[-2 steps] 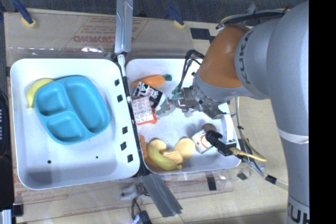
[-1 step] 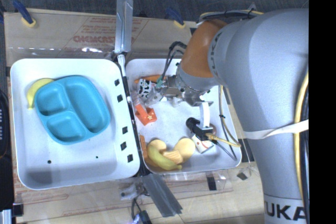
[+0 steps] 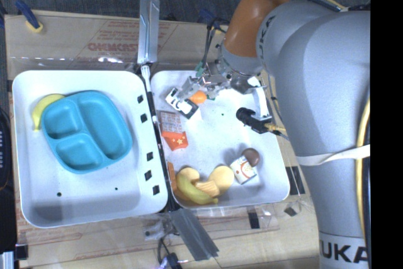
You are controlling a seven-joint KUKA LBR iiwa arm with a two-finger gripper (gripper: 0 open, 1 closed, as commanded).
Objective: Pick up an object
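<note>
Camera view: "UKA" legible on arm base, lower right. Arm reaches leftward into the right bin (image 3: 277, 154); gripper (image 3: 189, 97) at its upper left, fingers narrow around a small orange object (image 3: 198, 97).

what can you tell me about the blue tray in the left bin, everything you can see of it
The blue tray is a light blue divided plate that looks like smooth moulded plastic, with rounded corners and three compartments: one large and two smaller. All three hold nothing. It lies flat, right side up, turned at a slant in the upper left part of the left bin. Its upper left edge overlaps a yellow banana-like object, which peeks out from under or beside it. Nothing else touches it.
</note>
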